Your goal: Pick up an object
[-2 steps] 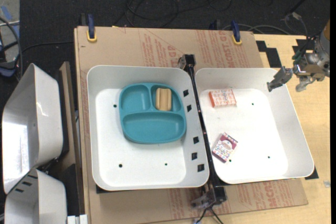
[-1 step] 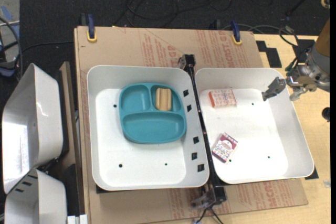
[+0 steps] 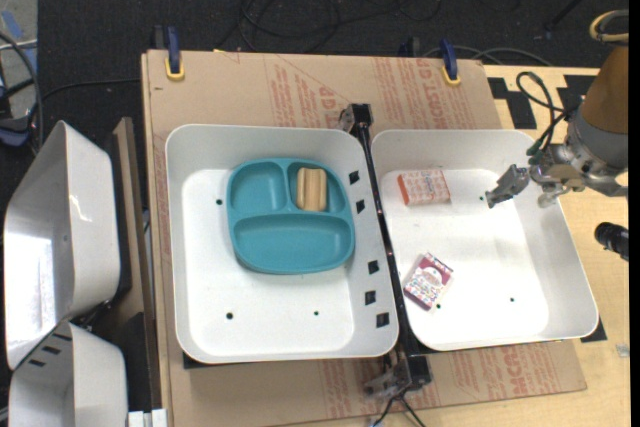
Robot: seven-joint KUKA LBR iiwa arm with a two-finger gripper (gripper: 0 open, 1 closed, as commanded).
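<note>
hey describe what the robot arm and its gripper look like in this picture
The arm is a rounded body, tan-orange at the top with a grey section below. Its wrist is pale grey metal, and black cables loop beside it. The gripper is small, built of grey metal with thin fingers.
</note>
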